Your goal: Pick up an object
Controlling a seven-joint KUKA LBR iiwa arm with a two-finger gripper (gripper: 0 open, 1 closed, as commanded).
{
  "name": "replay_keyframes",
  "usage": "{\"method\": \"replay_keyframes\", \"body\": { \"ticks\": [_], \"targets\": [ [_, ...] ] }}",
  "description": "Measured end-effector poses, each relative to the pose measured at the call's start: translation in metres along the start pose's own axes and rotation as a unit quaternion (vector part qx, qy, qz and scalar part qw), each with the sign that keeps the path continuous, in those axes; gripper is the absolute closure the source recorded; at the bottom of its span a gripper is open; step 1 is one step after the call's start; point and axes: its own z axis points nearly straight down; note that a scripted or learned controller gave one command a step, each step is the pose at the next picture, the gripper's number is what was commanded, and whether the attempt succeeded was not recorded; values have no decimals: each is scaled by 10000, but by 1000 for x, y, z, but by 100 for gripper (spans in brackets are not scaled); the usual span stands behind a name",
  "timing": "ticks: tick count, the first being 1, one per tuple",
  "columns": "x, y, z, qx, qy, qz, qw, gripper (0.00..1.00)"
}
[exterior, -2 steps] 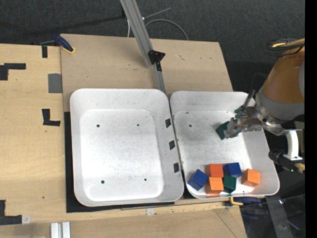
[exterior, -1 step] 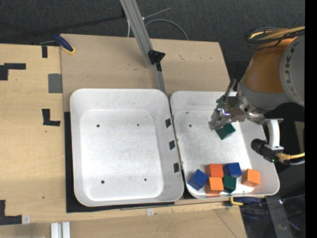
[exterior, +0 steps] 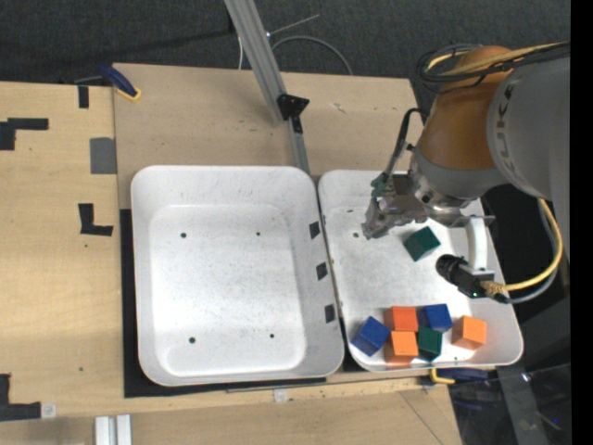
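Two shallow, glossy white bins with rounded corners sit on a pale wooden bench point(exterior: 56, 276); the right bin point(exterior: 345, 248) holds small hard-edged blocks, with blue point(exterior: 371, 335), orange point(exterior: 404, 319) and green ones clustered at its near edge. A lone green block point(exterior: 422, 243) lies flat just right of the gripper point(exterior: 378, 226), apart from it. The gripper hangs low over the bin floor, and its grip cannot be made out.

arm point(exterior: 519, 109): cut off at right edge | right bin point(exterior: 347, 248): far rim hidden under wrist
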Motion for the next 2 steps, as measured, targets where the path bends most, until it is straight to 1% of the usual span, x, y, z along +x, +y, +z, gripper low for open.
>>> {"method": "replay_keyframes", "body": {
  "ticks": [1,2],
  "targets": [
    [54,12,-6,-4,2,-5,10000,100],
    [103,37,5,-2,-3,-2,10000,100]
  ]
}}
